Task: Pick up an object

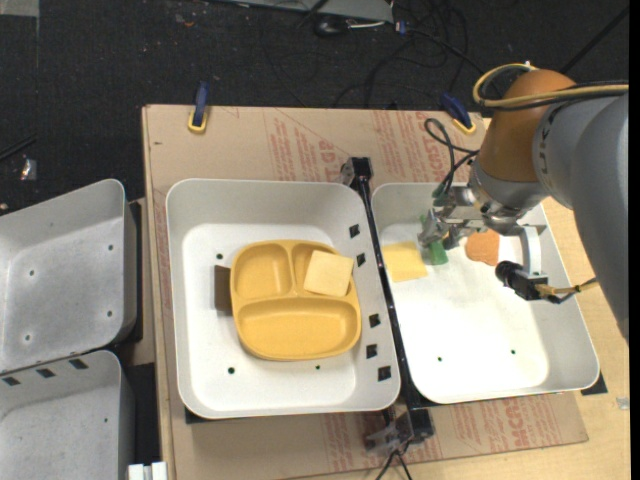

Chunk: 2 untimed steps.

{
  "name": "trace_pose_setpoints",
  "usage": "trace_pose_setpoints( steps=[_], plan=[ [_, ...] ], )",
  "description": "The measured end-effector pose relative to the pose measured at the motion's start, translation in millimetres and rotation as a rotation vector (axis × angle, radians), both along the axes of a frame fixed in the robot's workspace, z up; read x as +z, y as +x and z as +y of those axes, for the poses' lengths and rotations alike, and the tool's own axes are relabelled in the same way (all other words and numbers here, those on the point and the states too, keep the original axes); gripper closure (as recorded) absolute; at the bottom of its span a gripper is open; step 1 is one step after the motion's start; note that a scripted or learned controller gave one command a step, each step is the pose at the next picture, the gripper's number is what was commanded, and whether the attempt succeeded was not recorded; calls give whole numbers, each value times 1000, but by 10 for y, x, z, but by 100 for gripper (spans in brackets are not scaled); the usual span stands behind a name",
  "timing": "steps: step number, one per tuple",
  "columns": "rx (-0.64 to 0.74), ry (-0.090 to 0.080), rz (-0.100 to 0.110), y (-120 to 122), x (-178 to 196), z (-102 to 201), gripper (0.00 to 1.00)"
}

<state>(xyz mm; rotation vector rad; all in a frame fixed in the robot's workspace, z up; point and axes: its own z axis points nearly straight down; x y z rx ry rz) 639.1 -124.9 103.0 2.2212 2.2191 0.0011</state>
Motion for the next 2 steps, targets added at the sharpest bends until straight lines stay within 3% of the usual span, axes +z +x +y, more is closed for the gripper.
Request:
trace_pose_setpoints(
  steps=[2],
  plan=[
    [3,-1,-5,1,975,-35,100]
  ],
)
